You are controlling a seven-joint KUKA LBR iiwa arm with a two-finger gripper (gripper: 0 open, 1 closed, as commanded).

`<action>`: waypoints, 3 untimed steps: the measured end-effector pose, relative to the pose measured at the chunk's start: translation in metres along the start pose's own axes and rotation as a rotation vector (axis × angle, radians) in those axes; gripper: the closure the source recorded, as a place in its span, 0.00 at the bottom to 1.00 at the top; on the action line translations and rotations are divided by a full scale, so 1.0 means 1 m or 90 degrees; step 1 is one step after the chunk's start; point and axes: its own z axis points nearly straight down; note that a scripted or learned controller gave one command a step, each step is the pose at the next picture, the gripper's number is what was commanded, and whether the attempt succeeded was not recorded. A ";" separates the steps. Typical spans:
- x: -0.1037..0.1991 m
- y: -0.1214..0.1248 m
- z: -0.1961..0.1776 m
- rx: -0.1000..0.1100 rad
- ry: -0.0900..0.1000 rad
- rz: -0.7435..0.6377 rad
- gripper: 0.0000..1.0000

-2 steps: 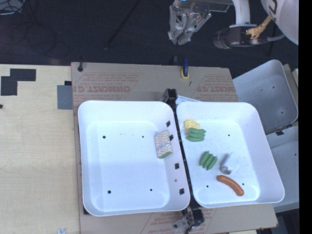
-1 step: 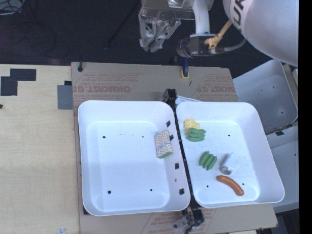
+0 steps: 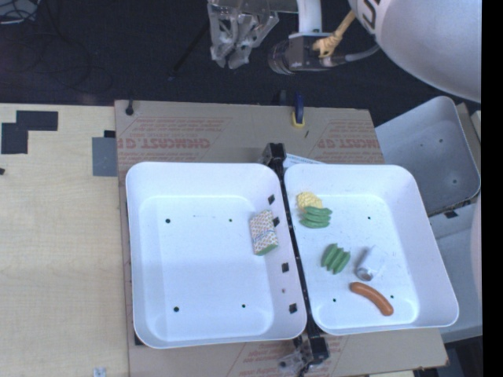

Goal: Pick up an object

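Overhead, the jaws [image 3: 236, 38] hang beyond both bins, their spread unclear; left bin [image 3: 157, 289] mostly bare.

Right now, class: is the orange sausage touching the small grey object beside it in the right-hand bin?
Apart. The camera view shows a strip of white bin floor between the orange sausage and the small grey object.

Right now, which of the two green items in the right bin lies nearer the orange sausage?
The lower green piece, mid-bin beside the grey object; the sausage lies just below it. The other green piece sits higher, against the yellow item.
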 end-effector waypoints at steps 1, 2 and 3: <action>0.020 0.000 0.099 0.007 -0.003 0.001 1.00; 0.021 -0.001 0.007 -0.004 0.001 -0.002 1.00; -0.097 -0.055 0.035 0.004 -0.002 0.008 1.00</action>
